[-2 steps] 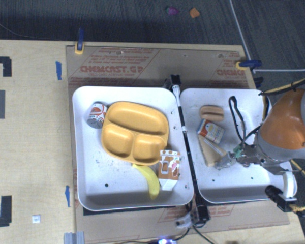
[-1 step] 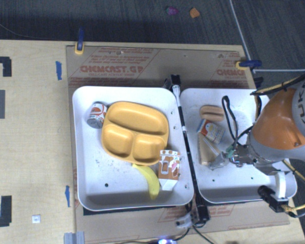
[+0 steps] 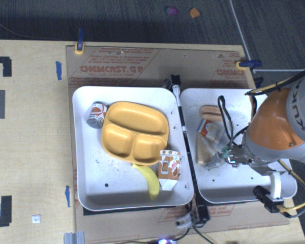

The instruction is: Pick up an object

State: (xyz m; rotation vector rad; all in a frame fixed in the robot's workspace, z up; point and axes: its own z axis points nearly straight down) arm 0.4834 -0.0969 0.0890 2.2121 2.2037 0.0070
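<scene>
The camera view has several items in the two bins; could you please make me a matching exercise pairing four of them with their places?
Things:
1. can
2. banana
3. yellow tray
4. hot dog

Places:
A. right bin, far end
B. left bin, middle
C. left bin, far left corner
D. left bin, near edge, partly under the tray

Pairs: 1-C, 2-D, 3-B, 4-A

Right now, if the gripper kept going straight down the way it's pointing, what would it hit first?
Most likely the clear plastic bag in the right bin; the gripper sits at its edge, though depth is hard to judge.
</scene>
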